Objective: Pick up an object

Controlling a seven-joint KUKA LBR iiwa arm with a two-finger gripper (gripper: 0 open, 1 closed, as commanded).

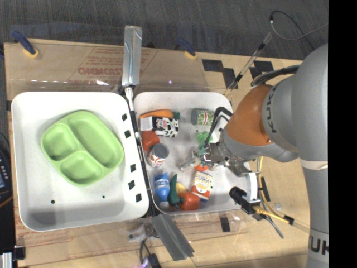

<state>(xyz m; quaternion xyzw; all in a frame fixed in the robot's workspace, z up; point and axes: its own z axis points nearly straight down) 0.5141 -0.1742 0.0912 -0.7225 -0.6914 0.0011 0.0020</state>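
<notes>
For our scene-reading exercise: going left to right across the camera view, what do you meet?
Green divided plate → divider between the bins → blue bottle → small carton → gripper → orange band on the arm.

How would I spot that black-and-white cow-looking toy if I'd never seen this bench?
Find the right bin, the one crowded with small things. Near its far left corner, just under an orange carrot, lies the cow toy. It is the one white thing there with black patches.

"KU" on arm (pixel 279 116), faint red print on cardboard (pixel 100 70)
</notes>
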